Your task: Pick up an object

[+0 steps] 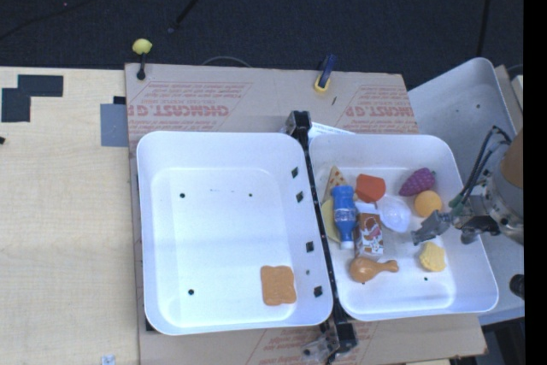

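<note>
Yellow toy (432, 257), just below fingers (430, 227)

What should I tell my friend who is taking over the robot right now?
Hand: low over the right bin, at its right side, just above the yellow toy and below the orange ball. I cannot tell whether it is open or shut, and nothing shows in it.
Things: the right bin also holds a blue bottle, a toy chicken drumstick, purple grapes, a red block and a small carton. The left bin holds one orange toast-shaped toy.
Done: nothing picked up yet.
Left: grab one thing, probably the yellow toy, and lift it.
</note>
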`<state>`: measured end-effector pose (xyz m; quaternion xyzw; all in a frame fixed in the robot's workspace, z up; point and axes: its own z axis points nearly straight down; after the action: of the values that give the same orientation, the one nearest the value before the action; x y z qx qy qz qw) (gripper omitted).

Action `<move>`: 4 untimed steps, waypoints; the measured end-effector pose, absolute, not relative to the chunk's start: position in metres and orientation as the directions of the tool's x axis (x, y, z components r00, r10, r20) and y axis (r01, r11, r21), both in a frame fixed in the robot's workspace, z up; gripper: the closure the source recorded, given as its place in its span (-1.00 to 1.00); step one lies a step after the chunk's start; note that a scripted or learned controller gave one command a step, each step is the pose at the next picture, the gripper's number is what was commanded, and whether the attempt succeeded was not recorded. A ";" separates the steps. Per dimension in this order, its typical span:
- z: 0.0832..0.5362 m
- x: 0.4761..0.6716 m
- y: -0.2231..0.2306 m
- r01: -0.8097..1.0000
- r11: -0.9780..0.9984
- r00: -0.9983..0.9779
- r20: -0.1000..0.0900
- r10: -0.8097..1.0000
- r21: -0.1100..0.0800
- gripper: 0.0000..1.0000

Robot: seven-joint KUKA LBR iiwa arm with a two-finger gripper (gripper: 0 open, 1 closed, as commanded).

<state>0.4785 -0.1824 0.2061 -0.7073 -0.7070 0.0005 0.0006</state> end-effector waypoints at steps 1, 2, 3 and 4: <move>0.112 0.533 -0.186 1.000 -0.001 0.001 -0.001 1.000 0.002 -1.00; 0.098 0.575 -0.163 1.000 -0.003 0.003 -0.005 1.000 0.008 -1.00; 0.088 0.619 -0.121 1.000 0.003 -0.003 0.001 1.000 0.002 -1.00; 0.120 0.642 -0.184 1.000 -0.003 0.003 -0.002 1.000 0.003 -1.00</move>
<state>0.6424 -0.1836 0.1195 -0.7080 -0.7062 -0.0003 -0.0016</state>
